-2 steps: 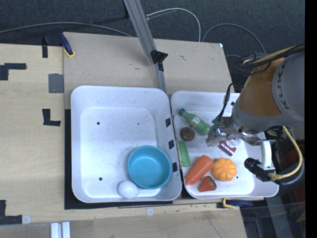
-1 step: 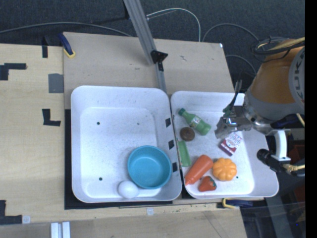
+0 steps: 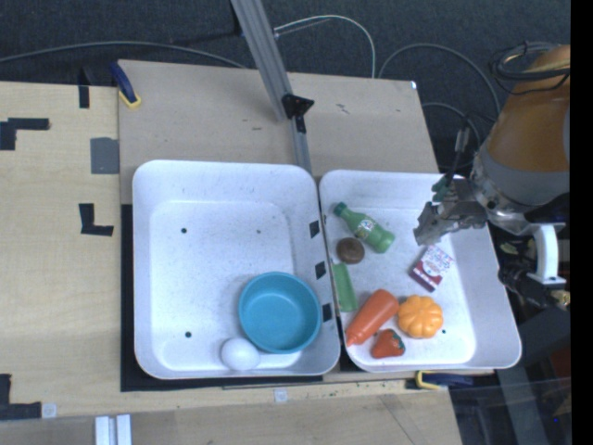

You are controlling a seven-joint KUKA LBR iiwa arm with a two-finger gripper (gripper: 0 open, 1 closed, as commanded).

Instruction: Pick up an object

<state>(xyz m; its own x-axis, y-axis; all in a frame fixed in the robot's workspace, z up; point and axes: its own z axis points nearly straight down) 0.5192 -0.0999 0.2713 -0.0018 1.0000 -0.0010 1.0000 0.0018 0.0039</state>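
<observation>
Here hand (image 3: 434,222) hovers over right bin (image 3: 491,336), above red-white packet (image 3: 432,267); finger state unclear.

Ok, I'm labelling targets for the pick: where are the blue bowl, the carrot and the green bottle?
blue bowl (image 3: 279,311), camera view, inner floor of the bowl.
carrot (image 3: 371,314), camera view, middle of its orange body.
green bottle (image 3: 367,229), camera view, mid-body near the label.

Arm (image 3: 523,146): bulky rounded housing, grey at the lower body, orange band across the upper part. Black cables loop at its top. Wrist narrows into a dark grey metal block with small fittings. Gripper (image 3: 432,230): dark grey, angular, short fingers. A white and black bracket-like part sits below the wrist on the right side, detail too blurred to read.
</observation>
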